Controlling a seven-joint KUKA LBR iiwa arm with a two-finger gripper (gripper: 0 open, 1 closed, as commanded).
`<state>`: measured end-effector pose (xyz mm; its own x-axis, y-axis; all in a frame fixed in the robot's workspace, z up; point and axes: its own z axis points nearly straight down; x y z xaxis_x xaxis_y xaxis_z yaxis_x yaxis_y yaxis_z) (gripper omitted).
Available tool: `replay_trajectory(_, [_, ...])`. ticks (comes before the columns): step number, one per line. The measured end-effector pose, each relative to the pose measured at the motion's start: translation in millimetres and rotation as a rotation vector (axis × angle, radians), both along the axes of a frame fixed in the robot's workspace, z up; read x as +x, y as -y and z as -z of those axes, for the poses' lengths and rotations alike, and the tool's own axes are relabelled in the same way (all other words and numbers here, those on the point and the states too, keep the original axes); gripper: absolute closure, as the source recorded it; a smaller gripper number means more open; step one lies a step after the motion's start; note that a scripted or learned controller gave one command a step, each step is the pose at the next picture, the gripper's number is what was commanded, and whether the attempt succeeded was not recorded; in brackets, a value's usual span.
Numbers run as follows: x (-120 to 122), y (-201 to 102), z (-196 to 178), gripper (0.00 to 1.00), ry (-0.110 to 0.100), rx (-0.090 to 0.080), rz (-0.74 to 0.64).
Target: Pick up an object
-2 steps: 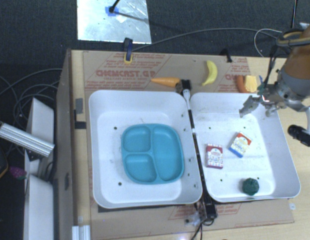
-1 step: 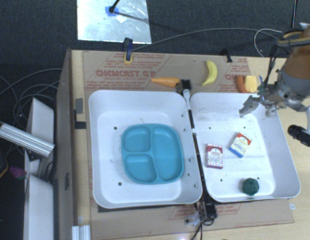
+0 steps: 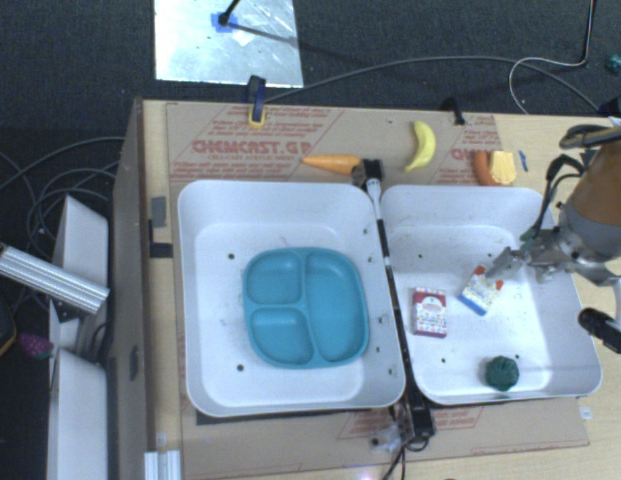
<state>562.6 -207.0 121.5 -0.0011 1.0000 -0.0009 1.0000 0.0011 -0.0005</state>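
Left bin (image 3: 205,268): shallow white tray, holds a light blue plastic plate (image 3: 305,305) with three sections, lying flat in the middle.

Right bin (image 3: 560,368): shallow white tray just beside the left one, holds three small things.

Card box (image 3: 429,311): small red and white box, flat on the floor of the right bin, near the wall shared with the left bin.

Carton (image 3: 481,290): small white box with blue and red marks, tilted, in the middle of the right bin, right of the card box and apart from it.

Green ball (image 3: 501,371): dark green lumpy round thing, near the front of the right bin, well apart from the other two.

Arm (image 3: 600,193): grey with an orange band, reaches in from the right over the right bin.

Gripper (image 3: 512,261): low over the right bin, tip just beside the top of the carton — touching or not, cannot tell. Spread or pressed together, cannot tell either.

Bench top behind the bins: yellow banana (image 3: 422,145), orange carrot (image 3: 331,163), and an orange and yellow toy (image 3: 493,167) — all outside the bins.
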Motion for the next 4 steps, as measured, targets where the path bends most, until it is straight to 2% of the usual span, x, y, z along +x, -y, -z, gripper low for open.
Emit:
replay_trajectory(1, [-47.9, -0.2, 30.7, 0.0, 0.019, -0.003, 0.0])
replay_trajectory(2, [45.8, -0.9, -5.8, 0.0, 0.005, -0.001, -0.003])
replay_trajectory(3, [34.6, -51.8, 23.6, 0.0, 0.003, 0.001, -0.003])
replay_trajectory(4, [21.1, -35.2, 30.7, 0.0, 0.019, -0.005, -0.003])
